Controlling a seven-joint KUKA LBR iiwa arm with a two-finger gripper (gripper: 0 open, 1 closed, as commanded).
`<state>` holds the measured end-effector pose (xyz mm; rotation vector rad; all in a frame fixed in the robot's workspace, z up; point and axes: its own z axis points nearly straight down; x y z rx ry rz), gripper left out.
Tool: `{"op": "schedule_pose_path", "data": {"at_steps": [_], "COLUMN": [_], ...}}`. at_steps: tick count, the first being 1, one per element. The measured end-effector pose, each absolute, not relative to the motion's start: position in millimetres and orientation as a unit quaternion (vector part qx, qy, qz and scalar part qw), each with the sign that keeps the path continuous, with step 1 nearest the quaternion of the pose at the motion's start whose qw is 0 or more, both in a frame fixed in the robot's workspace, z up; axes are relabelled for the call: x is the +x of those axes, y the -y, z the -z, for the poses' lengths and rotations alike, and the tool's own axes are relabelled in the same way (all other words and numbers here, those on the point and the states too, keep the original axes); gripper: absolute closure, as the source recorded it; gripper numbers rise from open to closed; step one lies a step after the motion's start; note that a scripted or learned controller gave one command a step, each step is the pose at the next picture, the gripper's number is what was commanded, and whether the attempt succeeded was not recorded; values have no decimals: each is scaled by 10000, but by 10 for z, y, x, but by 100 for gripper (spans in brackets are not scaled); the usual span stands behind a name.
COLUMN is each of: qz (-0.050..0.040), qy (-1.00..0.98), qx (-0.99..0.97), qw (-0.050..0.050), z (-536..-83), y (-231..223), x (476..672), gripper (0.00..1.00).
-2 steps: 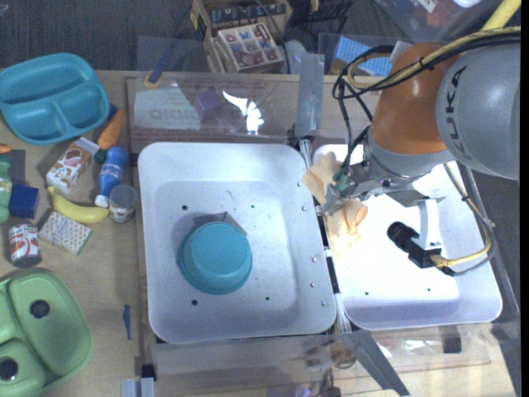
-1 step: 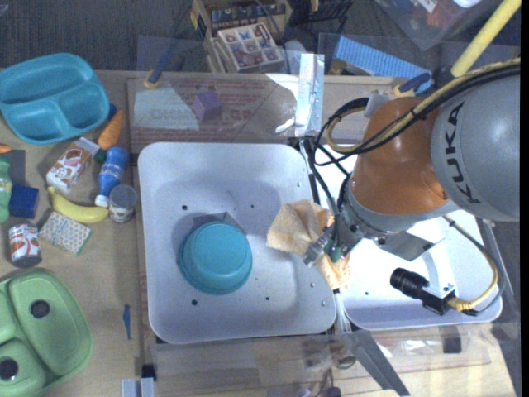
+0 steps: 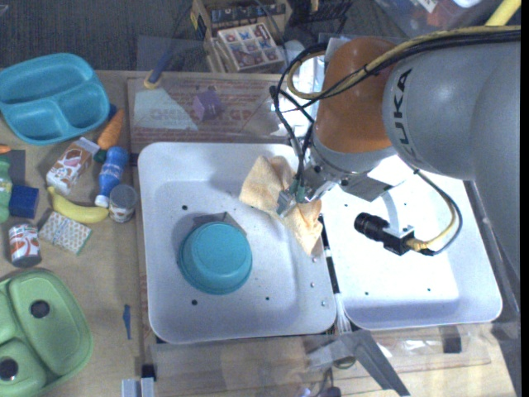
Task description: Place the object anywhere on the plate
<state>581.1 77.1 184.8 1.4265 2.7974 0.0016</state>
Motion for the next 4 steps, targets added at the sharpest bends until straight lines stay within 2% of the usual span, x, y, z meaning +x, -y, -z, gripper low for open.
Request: {"op": "schedule_pose_path", "data": {"at_steps": [1, 2, 3, 4], "qz": [3, -1, -15, -36], "qy": [-9183, -9182, -9427, -9420], "qx": [3958, 3961, 3336, 3355], "qw": [-8, -4, 30, 62], "z": [-2005, -2010, -1593, -1707], "y": [-1526, -1523, -1123, -1109], "x": [5436, 5438, 6112, 6132], "gripper": [100, 0, 0, 100]}}
